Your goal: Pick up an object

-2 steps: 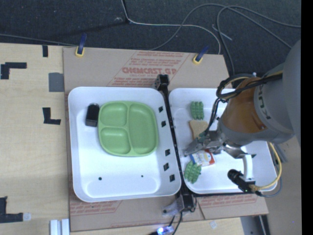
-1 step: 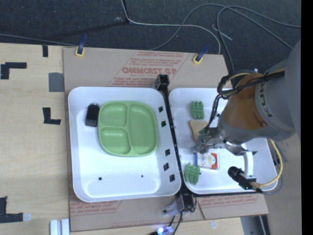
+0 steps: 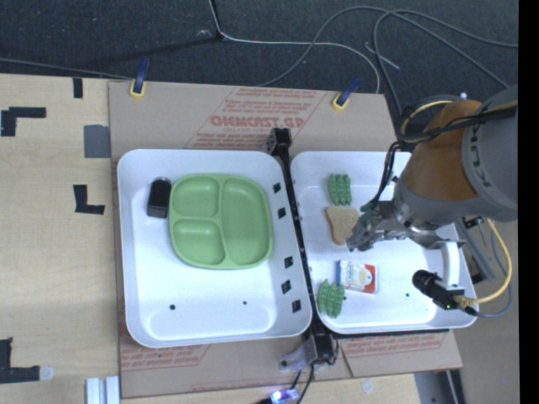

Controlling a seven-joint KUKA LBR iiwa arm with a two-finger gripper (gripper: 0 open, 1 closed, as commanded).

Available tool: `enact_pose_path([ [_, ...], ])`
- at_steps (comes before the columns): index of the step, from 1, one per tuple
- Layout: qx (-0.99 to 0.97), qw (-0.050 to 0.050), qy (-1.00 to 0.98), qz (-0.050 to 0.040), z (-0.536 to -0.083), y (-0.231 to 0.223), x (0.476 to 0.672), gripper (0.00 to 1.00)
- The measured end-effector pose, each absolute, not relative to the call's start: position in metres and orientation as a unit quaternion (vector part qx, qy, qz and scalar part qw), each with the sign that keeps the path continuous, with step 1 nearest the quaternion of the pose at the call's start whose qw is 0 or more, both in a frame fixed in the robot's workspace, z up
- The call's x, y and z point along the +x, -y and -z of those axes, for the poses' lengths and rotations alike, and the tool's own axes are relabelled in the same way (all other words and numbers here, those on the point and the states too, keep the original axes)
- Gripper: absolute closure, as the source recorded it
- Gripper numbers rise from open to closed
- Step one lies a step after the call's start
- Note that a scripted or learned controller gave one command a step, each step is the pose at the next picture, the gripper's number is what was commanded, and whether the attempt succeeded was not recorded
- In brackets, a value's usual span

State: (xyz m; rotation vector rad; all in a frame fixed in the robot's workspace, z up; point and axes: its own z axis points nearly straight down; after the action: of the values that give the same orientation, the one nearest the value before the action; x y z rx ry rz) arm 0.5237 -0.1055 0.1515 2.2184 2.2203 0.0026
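Tan wedge [image 3: 340,223] (by jaws [image 3: 360,234]) points downward.

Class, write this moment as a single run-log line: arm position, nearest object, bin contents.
gripper: low in right bin | nearest: tan piece | also there: two green items, small carton | left bin: green divided plate, black object

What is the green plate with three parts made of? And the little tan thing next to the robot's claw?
The green plate looks like plastic: one even pale green, smooth, with soft moulded ridges between its sections. The tan piece by the gripper looks matte and soft-edged, maybe foam or rubber toy bread; the view is too blurry to be sure.
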Motion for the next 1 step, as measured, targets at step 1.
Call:
enact_pose_path([
  [1, 0.707, 0.002, -0.708, -0.0011, -0.1958, 0.1033, 0.5307, 1.0],
])
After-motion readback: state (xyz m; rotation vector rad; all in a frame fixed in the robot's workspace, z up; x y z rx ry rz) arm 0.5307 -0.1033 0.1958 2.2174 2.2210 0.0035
